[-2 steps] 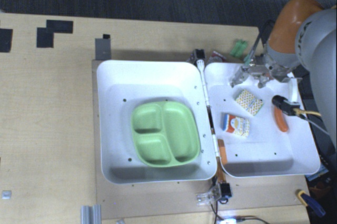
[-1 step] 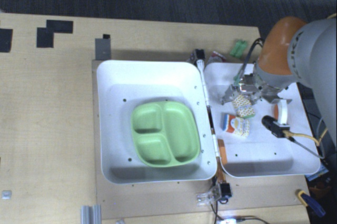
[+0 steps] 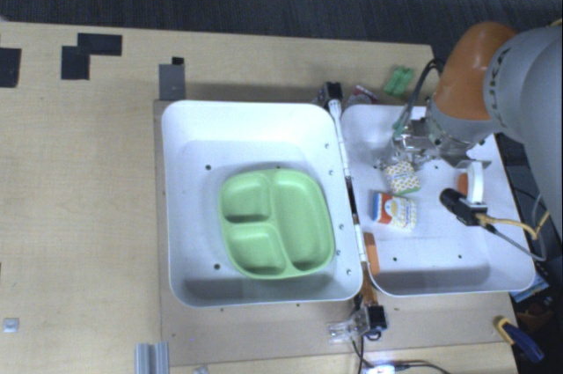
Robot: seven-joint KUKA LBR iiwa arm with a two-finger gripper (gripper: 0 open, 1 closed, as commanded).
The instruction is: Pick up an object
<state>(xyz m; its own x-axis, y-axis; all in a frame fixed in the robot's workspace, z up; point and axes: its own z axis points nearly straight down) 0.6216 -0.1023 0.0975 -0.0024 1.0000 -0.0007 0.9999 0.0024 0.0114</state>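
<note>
Reading left to right, we are taking the green divided plate (image 3: 277, 221) as our reference. Well to the left of the plate and farther back, we are seeing black patches (image 3: 91, 55) lying on the tan bench (image 3: 79, 214). The plate itself is lying flat in the middle of the left bin (image 3: 189, 143), with two smaller compartments on its left side and one long compartment on its right.

Just right of the plate, past the wall where the two bins are meeting, a small orange thing (image 3: 371, 253) is lying against the left wall of the right bin (image 3: 440, 268), about level with the plate's near edge. A little farther right of the plate, level with its middle, a white packet (image 3: 394, 211) with blue and orange print is resting on the floor of the right bin. Farther back than the plate's far edge, outside the bins, a small green thing (image 3: 398, 82) is lying on the bench. Right of the plate's far edge, a dotted packet (image 3: 402, 177) is sitting just behind the white packet, touching it or nearly so.

The gripper (image 3: 406, 148) is hanging directly at the far end of the dotted packet. We cannot tell how its jaws are standing, nor whether they are touching that packet. Farthest right of the plate, the grey arm (image 3: 528, 86) with its orange band (image 3: 466, 73) is reaching in.
</note>
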